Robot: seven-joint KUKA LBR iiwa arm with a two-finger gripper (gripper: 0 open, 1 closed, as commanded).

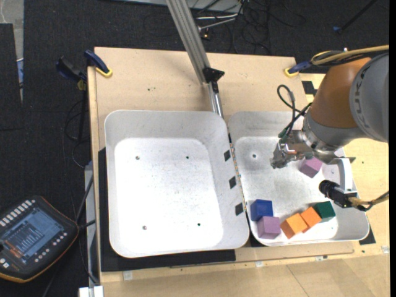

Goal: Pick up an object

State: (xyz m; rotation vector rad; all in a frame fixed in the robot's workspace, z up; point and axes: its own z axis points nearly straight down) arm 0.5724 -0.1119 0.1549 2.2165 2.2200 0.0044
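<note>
My gripper (pixel 280 158) hangs over the middle of the right bin (pixel 260 142), under the grey arm with its orange band. A light purple block (pixel 311 166) lies just to its right, close to the wrist; I cannot tell whether they touch. Along the bin's front sit a blue cube (pixel 262 208), a purple cube (pixel 268 226), an orange block (pixel 296 223) and a green block (pixel 324 211), all well in front of the gripper.
The left bin (pixel 164 178) stands beside the right one, their rims meeting near the middle. A metal pole (pixel 189 33) slants in from the back. A teach pendant (pixel 31 237) lies off the bench at the lower left.
</note>
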